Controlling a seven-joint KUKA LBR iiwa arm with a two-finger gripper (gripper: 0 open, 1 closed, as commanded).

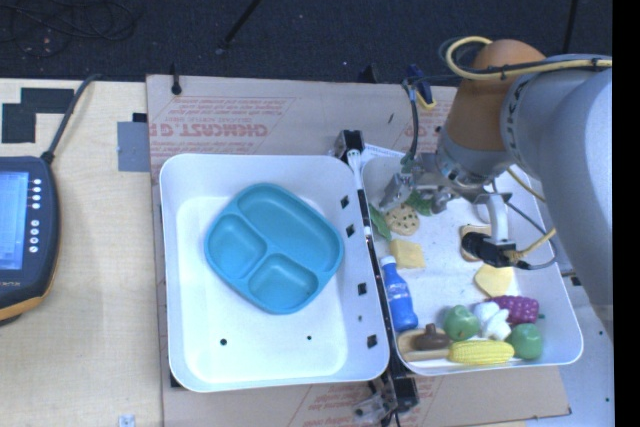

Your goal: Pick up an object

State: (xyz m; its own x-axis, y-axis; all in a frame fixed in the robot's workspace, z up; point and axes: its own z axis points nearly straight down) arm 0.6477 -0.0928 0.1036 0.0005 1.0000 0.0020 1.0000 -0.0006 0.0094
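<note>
Toys crowd the right bin (445, 270) of 2 white bins set side by side on a cardboard sheet (250, 120). The gripper (400, 192) hangs low over that bin's far left corner. The grey arm (565, 155) covers the bin's far right corner. Whether the claw is spread or pressed together cannot be told, since it is small, blurred and tangled with cables, and it is equally unclear whether it holds anything.

Just beside it on the near side lie a round biscuit (403, 220) and a green leafy piece (422, 205) that is partly hidden by the wrist. A yellow square (407, 254) lies near the biscuit, and a blue bottle (399, 295) lies along the bin's left wall.

A heap sits at the near edge: corn cob (482, 352), purple grapes (515, 307), a green pepper (460, 322), a yellow wedge (495, 280) and a brown lump (428, 340) too small to name.

The left bin (200, 340) holds 1 blue plate (272, 248) with 3 compartments, lying flat and well apart from the gripper. A screened handset (15, 230) on the bench is cut off by the left edge.
</note>
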